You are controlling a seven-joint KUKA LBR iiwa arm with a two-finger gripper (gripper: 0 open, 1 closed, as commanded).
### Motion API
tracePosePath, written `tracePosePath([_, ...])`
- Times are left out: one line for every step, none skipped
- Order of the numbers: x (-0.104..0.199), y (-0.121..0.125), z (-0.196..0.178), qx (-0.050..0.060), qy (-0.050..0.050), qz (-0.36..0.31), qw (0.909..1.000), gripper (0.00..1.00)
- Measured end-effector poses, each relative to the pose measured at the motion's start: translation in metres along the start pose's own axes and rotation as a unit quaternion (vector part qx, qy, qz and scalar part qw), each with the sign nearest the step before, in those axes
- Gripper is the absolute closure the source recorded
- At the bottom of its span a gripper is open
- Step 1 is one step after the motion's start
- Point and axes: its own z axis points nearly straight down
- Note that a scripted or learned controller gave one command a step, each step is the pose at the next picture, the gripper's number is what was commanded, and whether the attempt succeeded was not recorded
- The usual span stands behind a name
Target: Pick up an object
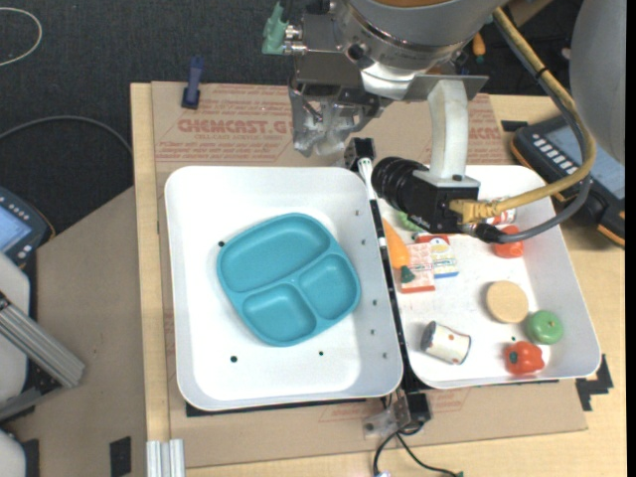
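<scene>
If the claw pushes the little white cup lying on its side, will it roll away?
Probably. The cup lies on its side and looks round, so it may roll. It seems small and light, so a nudge could send it toward the tomato.

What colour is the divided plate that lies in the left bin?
The divided plate is teal blue, shown clearly in the camera view, against the white left bin.

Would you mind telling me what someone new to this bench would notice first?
The teal divided plate draws the eye, lying alone in the left bin. The right bin holds small play foods: a green apple, a round cookie and a small carton. The gripper hangs above the bins' far edge.
</scene>
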Motion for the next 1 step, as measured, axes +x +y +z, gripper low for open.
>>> tracePosePath([0.0012,-0.0008,-0.0016,0.007,-0.003,-0.001,1.0000,1.00])
